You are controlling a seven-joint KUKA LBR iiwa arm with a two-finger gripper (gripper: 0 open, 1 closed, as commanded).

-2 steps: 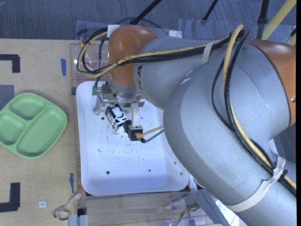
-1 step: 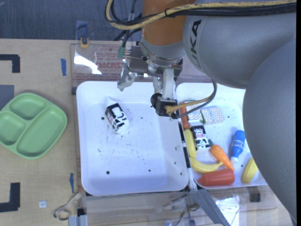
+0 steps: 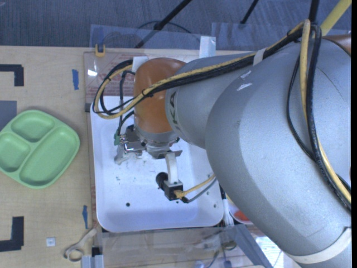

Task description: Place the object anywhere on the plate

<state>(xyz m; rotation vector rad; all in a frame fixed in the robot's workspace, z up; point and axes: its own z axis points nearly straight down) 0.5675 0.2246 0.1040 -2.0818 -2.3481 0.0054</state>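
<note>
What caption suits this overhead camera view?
Grey arm's claw lowered into a white bin; green plate waits left.

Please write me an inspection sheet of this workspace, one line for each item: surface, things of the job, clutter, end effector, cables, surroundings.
Surface: light wooden bench with black corner marks and blue tape pieces; one white bin sits on it, with dark specks on the floor.
Job's things: green plate with three compartments lies left of the bin, nothing on it. The object to place: nothing seen.
Clutter: small orange-red item at the bin's right lower corner, mostly hidden.
End effector: end effector hangs low over the bin's left half.
Cables: yellow and black cables loop around the orange band and run along the arm.
Surroundings: blue-grey carpet beyond the bench, with dark stand legs.
</note>
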